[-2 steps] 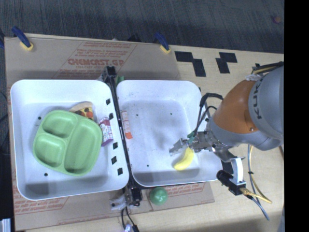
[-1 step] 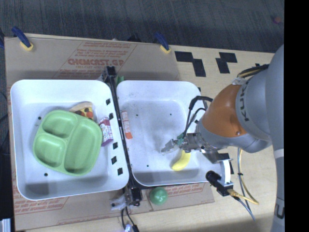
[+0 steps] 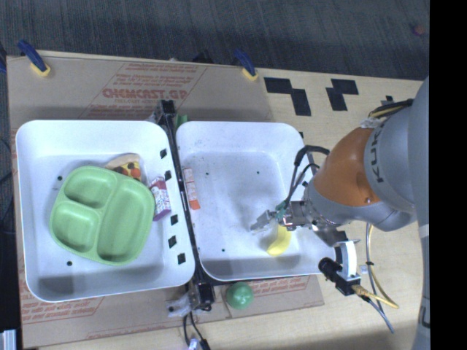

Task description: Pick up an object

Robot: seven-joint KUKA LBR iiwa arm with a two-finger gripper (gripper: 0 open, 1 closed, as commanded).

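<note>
A small yellow object (image 3: pixel 278 243) lies near the front right corner of the right bin (image 3: pixel 219 152). My gripper (image 3: pixel 268 222) hangs low just above and left of it, reaching in from the right under the orange band. In the left bin (image 3: pixel 29 159) a green divided plate (image 3: pixel 102 214) rests in the middle. A flat item with orange and dark print (image 3: pixel 128 166) peeks out behind the plate. A small purple and white packet (image 3: pixel 160 197) lies against the plate's right edge.
A green ball (image 3: pixel 238 294) sits on the cardboard in front of the right bin. A black divider with clips (image 3: pixel 175 188) runs between the bins. A red and white strip (image 3: pixel 190 188) lies along the right bin's left wall. Blue clamps (image 3: pixel 34 57) hold the cardboard's back edge.
</note>
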